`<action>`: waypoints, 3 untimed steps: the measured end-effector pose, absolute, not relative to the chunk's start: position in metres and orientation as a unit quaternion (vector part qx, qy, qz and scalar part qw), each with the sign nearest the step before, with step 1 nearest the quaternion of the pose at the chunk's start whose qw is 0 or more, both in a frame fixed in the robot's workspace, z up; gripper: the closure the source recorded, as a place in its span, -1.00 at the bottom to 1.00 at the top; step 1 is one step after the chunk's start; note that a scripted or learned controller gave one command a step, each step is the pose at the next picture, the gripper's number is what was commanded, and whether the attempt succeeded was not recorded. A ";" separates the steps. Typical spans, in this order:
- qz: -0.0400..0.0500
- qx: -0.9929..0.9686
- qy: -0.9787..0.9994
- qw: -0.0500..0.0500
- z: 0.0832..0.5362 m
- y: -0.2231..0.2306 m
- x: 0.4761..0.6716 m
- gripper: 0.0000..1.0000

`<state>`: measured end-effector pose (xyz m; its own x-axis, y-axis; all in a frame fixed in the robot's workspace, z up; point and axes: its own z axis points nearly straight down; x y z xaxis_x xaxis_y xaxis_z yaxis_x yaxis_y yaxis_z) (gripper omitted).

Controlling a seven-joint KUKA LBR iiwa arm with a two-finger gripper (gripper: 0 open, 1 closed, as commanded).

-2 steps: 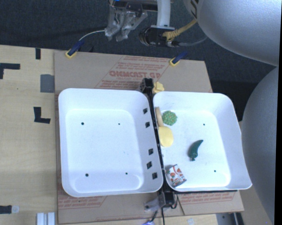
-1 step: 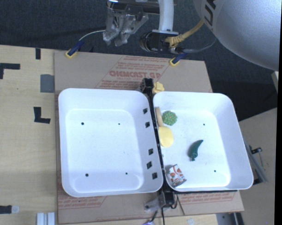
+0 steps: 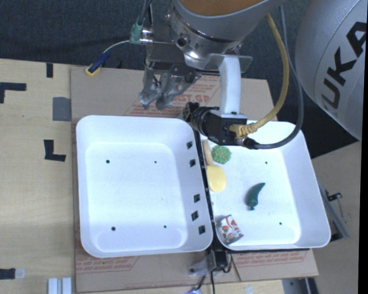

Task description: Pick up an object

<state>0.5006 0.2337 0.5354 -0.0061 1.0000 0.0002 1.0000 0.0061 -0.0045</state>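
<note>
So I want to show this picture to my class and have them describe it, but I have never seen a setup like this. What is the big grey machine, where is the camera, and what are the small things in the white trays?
The big grey shape is a robot arm, with an orange band above its wrist. It reaches in from the right. One camera, fixed above the bench, looks down at a slant.

On the bench sit two shallow white bins side by side. The left bin has small dark dots on its floor. The right bin holds four small things: a green bumpy ball, a pale yellow piece just below it, a dark teal curved piece further right, and a small red and white packet near the front edge.

The gripper hangs beyond the far edge of the left bin. I see nothing held in it.
</note>
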 end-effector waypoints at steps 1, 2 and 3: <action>0.001 -0.706 -0.708 0.001 0.535 0.233 0.483 1.00; 0.001 -0.706 -0.708 0.000 0.534 0.233 0.483 -1.00; 0.001 -0.706 -0.709 0.000 0.545 0.234 0.483 1.00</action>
<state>0.4835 0.2340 0.5445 -0.0042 1.0000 -0.0015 1.0000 0.0041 -0.0027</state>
